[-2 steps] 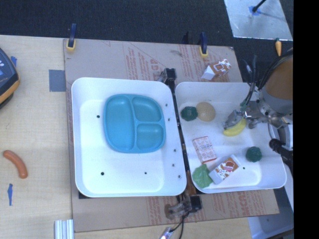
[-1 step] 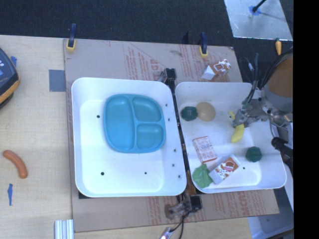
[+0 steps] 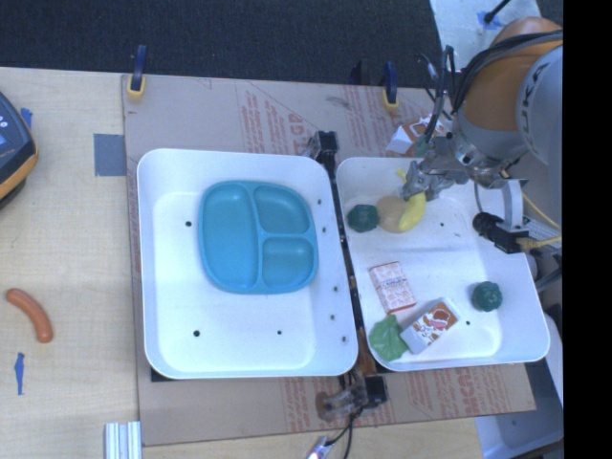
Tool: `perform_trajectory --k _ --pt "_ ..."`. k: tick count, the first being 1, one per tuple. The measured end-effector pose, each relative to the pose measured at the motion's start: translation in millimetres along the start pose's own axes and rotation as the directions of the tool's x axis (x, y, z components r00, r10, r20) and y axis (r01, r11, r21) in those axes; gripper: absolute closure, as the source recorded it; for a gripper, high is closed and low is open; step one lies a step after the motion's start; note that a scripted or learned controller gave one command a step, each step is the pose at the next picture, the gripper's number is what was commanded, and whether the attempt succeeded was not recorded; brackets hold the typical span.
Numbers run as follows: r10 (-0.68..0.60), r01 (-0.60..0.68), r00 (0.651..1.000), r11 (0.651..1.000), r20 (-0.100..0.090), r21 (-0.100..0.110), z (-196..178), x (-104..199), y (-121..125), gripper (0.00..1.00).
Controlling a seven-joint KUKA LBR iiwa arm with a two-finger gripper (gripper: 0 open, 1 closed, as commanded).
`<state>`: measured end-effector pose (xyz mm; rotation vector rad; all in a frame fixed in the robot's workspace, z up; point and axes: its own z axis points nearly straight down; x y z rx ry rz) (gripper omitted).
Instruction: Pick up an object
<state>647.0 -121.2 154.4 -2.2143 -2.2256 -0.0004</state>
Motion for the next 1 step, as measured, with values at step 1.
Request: perform_trajectory --k 1 --pt "0.000 0.000 1.000 1.000 0.000 0.002 -38.0 58.4 -15.3 1.00"
